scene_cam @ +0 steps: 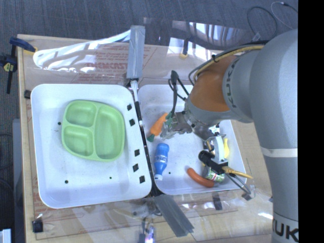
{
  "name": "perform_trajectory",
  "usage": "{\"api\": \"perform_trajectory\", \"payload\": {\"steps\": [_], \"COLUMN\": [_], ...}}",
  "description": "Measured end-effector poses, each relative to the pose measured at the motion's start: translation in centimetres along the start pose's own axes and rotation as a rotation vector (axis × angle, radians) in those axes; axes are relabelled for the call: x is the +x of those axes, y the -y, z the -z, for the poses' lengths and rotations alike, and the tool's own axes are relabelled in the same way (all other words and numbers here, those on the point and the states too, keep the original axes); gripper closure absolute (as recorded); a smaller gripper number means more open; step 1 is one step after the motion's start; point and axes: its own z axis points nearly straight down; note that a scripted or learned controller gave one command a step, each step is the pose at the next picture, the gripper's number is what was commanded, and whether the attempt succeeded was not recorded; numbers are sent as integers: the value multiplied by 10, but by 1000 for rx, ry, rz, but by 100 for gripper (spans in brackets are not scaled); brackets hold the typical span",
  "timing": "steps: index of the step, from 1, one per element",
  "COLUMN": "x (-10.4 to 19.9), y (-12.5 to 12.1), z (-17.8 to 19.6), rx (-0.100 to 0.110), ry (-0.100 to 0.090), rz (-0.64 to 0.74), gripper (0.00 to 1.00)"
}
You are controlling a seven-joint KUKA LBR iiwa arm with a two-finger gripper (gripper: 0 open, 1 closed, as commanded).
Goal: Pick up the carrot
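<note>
Near the left wall of the right bin [230, 135] lies the carrot [158, 125], a short orange piece with a paler, greenish end, tilted so that its upper end points toward the arm [238, 90]. The gripper [172, 127] sits just beside that upper end, low over the bin floor; whether it is parted or closed, or has any hold on the carrot, cannot be told, since the wrist hides that part. Below the carrot, apart from it, a blue bottle [161, 159] with a white cap lies on the bin floor. Further right a red sausage [200, 178] rests near the bin's lower edge, beside a cluster of small mixed items. A green divided plate [94, 130] lies in the left bin [45, 186].
</note>
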Motion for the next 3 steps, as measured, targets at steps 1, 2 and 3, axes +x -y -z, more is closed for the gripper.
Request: {"api": "perform_trajectory", "payload": {"steps": [1,2,3], "x": [13,28,15], "y": [-44,-13,-42], "z": [-29,35,-28], "rx": [15,-2,-3], "ry": [2,0,6], "rz": [-182,-9,5], "gripper": [100,100,100]}}
